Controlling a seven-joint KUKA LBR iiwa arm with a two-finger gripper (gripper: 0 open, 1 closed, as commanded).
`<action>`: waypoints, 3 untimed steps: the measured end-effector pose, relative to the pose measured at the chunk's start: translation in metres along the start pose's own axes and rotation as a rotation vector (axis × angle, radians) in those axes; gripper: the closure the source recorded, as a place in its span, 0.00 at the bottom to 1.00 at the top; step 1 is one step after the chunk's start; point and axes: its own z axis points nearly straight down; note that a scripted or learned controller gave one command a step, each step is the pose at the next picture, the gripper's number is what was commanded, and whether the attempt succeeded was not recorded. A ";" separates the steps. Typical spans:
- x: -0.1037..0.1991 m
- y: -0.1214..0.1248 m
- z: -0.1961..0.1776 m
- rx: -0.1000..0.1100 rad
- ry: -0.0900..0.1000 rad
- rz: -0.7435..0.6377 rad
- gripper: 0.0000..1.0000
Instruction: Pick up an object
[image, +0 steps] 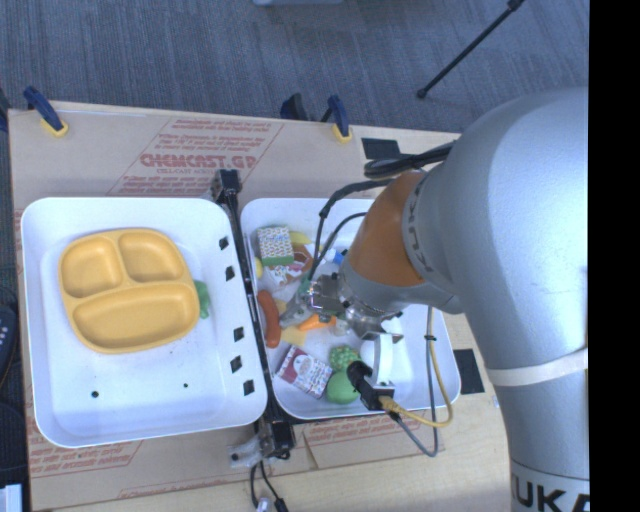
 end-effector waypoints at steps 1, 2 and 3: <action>0.001 0.000 -0.010 0.003 0.003 -0.004 1.00; 0.001 0.000 -0.010 0.003 0.003 -0.004 0.00; 0.001 0.000 -0.020 0.006 0.004 -0.009 1.00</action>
